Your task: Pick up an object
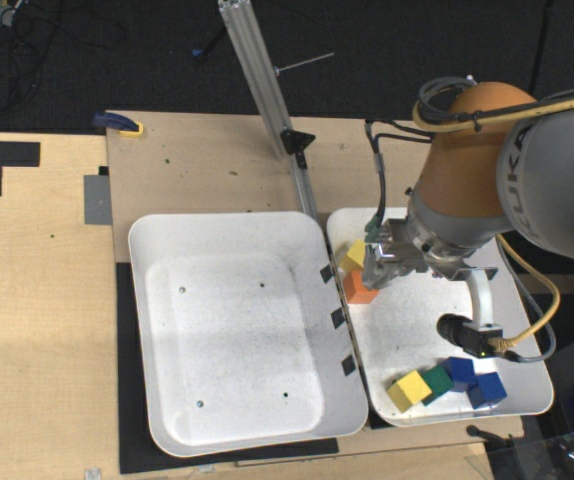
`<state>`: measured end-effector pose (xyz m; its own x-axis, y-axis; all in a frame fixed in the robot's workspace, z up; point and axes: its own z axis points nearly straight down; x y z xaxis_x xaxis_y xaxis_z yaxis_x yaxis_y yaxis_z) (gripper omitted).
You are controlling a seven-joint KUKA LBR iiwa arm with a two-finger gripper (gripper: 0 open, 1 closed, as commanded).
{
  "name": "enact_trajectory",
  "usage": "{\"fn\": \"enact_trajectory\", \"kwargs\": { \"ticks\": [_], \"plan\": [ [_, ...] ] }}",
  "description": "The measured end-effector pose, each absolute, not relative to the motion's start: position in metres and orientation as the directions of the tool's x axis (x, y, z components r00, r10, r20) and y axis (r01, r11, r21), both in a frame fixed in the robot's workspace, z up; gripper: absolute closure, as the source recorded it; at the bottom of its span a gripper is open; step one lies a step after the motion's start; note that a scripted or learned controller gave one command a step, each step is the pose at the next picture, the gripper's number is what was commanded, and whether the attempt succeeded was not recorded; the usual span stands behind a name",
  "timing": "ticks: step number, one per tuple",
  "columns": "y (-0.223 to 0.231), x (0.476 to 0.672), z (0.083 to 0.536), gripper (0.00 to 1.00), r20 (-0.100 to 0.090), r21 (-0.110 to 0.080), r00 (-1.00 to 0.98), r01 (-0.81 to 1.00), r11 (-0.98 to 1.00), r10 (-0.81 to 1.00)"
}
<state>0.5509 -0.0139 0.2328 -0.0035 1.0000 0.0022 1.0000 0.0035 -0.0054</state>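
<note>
My gripper (pixel 375 266) hangs low over the left edge of the right bin (pixel 417 328), right by a yellow block (pixel 354 256) and an orange block (pixel 360 292) that lie against the bin's left wall. The gripper's body hides its fingertips, and I cannot tell whether either block is between them. At the bin's front lie a yellow block (pixel 407 390), a green block (pixel 434 381) and two blue blocks (pixel 461 371) (pixel 486 392), close together.
The left bin (pixel 237 328) sits beside the right one, joined by black clips (pixel 336 317). A slanted aluminium rail (pixel 267 88) rises behind the bins. The arm's grey and orange body (pixel 477 178) and cables overhang the right bin's back.
</note>
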Motion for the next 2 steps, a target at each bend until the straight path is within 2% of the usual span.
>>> {"fn": "enact_trajectory", "kwargs": {
  "ticks": [2],
  "plan": [
    [0.09,0.559,0.216,1.0,0.002,-0.005,-0.005,1.0,0.005,1.0]
  ]
}}
